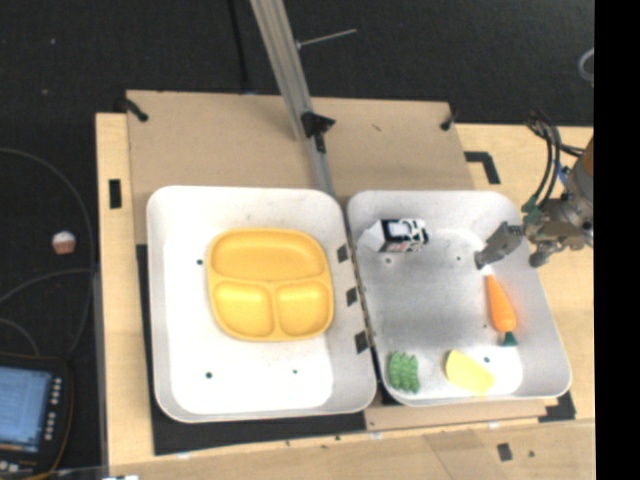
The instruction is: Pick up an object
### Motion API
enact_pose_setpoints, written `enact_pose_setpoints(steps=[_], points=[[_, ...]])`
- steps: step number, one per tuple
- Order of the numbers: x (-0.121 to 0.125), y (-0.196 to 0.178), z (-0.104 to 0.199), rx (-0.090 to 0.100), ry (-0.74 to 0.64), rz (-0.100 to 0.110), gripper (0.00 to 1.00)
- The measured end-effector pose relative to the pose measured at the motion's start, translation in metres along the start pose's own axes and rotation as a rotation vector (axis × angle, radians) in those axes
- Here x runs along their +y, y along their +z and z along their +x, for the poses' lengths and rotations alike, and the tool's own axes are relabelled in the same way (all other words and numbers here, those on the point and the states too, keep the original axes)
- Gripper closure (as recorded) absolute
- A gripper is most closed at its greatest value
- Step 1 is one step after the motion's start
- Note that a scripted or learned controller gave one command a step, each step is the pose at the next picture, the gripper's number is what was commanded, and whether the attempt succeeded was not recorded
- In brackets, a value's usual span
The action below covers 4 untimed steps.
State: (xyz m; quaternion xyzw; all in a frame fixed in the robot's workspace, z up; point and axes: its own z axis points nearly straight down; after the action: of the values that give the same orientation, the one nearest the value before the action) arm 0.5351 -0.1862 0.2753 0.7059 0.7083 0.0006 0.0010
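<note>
Orange carrot [500,305] just below open jaws [516,245]

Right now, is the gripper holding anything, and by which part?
Nothing is held. The gripper is open above the right bin's far right side, with nothing between its fingers; the carrot lies just below it.

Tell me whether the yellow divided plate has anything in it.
Empty. The yellow divided plate in the left bin shows bare yellow in all three compartments.
</note>
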Motion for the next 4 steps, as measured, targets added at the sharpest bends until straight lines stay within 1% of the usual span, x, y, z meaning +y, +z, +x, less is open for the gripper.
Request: enact_pose_setpoints(steps=[1,2,3,4], points=[[0.000,0.000,0.000,0.000,0.001,0.000,0.00],[-0.004,0.059,0.007,0.000,0.003,0.005,0.00],[-0.005,0.102,0.010,-0.001,0.004,0.005,0.00],[-0.006,0.144,0.006,-0.001,0.005,0.005,0.00]])
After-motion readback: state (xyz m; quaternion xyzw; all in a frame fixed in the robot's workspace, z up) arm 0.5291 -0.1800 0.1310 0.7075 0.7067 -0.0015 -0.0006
